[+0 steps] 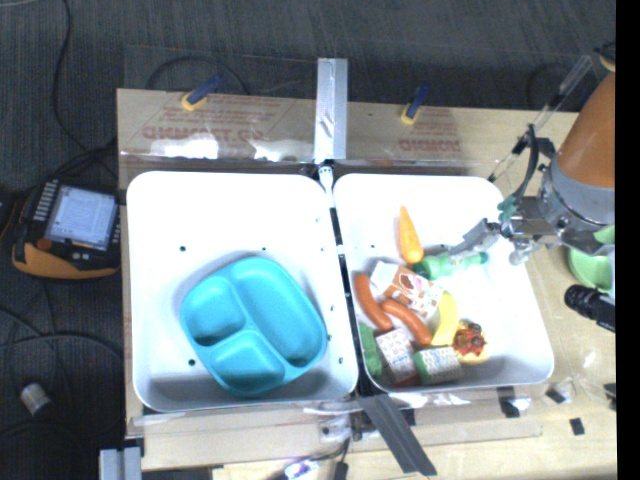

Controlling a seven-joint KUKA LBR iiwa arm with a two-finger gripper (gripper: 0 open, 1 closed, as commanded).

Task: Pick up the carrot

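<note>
Arm (585, 168) — reaching in from right; gripper (478, 238) state unclear; carrot (408, 234) just beside

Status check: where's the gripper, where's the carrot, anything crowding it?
Gripper over right white bin, nothing visibly held. Orange tapered carrot lies free at bin's upper middle, left of gripper. Green-capped toy sits beside carrot's lower end.

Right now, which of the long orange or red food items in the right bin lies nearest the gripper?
The carrot: lone, orange, nearest the gripper; the two red sausages lie lower, toward the divider.
</note>
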